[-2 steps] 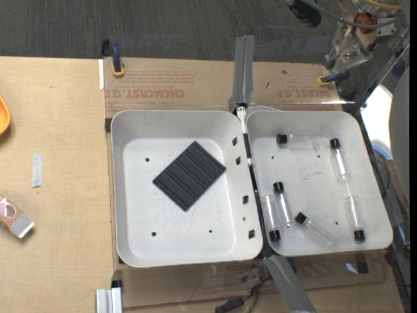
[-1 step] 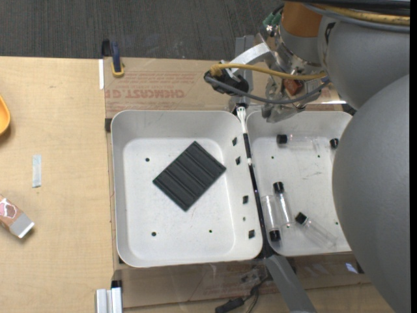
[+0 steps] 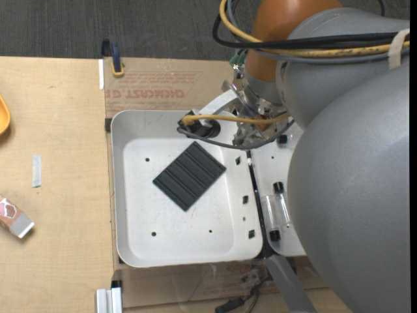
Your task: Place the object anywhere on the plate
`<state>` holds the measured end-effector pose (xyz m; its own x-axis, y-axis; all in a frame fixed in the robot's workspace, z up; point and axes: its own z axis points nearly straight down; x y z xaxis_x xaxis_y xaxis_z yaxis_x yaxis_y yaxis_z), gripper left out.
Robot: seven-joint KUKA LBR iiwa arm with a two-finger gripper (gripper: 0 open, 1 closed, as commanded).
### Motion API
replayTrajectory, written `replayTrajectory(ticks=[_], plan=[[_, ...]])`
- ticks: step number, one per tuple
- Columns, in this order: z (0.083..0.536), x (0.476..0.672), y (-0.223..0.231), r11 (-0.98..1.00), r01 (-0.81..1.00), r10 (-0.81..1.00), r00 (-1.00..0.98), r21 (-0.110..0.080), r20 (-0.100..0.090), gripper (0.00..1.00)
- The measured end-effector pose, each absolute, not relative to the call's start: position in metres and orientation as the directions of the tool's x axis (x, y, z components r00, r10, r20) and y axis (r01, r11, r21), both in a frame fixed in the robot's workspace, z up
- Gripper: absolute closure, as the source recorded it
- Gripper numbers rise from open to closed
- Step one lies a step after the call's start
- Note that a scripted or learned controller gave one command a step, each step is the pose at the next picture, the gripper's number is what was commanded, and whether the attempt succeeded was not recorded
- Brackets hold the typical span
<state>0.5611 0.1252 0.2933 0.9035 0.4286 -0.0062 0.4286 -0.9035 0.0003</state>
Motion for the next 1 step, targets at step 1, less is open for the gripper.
replayTrajectory(ticks=[1], plan=[[0.2226,0.6375,0.1223,-0.947,0.322,0.322,0.947,0.001,-0.004,1.0]])
